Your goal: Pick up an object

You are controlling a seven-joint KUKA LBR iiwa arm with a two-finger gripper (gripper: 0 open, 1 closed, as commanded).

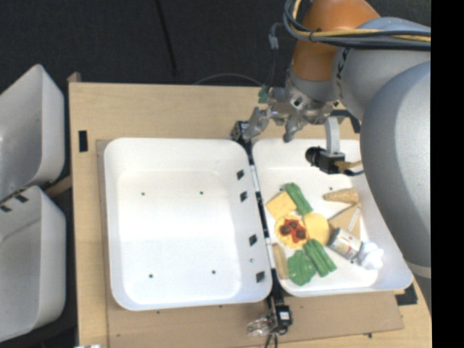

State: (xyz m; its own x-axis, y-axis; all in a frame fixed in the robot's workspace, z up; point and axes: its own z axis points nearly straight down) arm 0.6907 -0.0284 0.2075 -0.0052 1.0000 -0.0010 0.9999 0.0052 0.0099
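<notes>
Bench [167, 111]: light wooden top carrying two shallow white plastic bins side by side.

Left white bin [116, 194]: no remarks on contents.

Right white bin [290, 154]: all candidate items for picking lie here, clustered in its near half, well apart from the gripper.
- Yellow square flat block [280, 204], at the left of the cluster, close to the wall between the two bins.
- Green elongated ridged piece [298, 199], just beside the yellow block on its right, lying at a slant.
- Round yellow piece with red markings [292, 230], directly nearer than the yellow block.
- Plain yellow round piece [317, 227], touching the red-marked one on its right.
- Two green pieces: a long one [320, 258] and a broader one [300, 267], side by side at the near edge of the cluster.
- Two tan wedge-shaped pieces [341, 196], at the right of the bin, one nearer than the other.
- Small cylindrical bottle with a pale label [346, 246], lying on its side, with a white crumpled object [370, 255] just beside it on the right.

Two-finger gripper [272, 130]: positioned over the far left corner of the right bin, near the dividing wall. Fingers stand apart; nothing is seen between them. No item is held.
</notes>
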